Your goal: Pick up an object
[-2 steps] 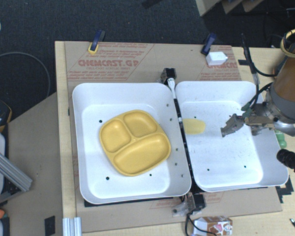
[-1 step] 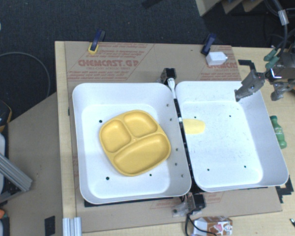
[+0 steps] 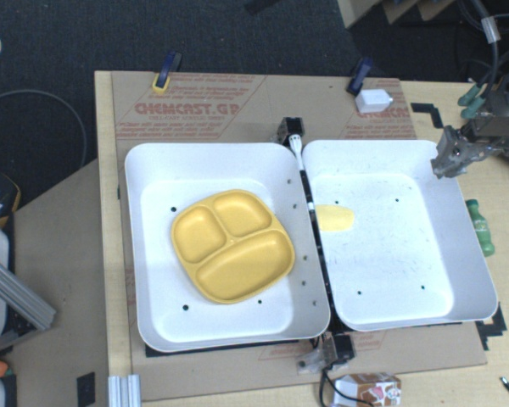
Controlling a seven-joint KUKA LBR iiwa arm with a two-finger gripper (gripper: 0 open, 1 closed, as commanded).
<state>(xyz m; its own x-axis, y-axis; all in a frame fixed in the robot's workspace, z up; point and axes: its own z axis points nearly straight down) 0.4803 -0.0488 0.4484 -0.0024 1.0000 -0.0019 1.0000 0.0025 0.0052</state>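
- Yellow divided plate [image 3: 232, 245] sits flat in the left bin [image 3: 144, 193], three compartments facing up, well away from the gripper [image 3: 452, 161], off to its left and lower in the view.
- A small pale yellow piece [image 3: 334, 219] lies in the right bin [image 3: 441, 303], close against that bin's left wall, also left of the gripper and nearer to it than the plate.
- The gripper hangs over the right bin's upper right corner, nothing visible between its tips; whether it is spread or closed, I cannot tell from this angle.
- Just below the gripper, outside the right bin's right rim, a green object [image 3: 481, 227] lies on the cardboard sheet [image 3: 237, 108].
- Up and left of the gripper, a small white block [image 3: 373, 101] rests on the cardboard beside a dark blue clamp [image 3: 359, 75].
- Far to the gripper's left, a yellow-tipped clamp [image 3: 165, 74] grips the cardboard's top edge.
- A black clip [image 3: 290, 131] sits where the two bins meet at the top.
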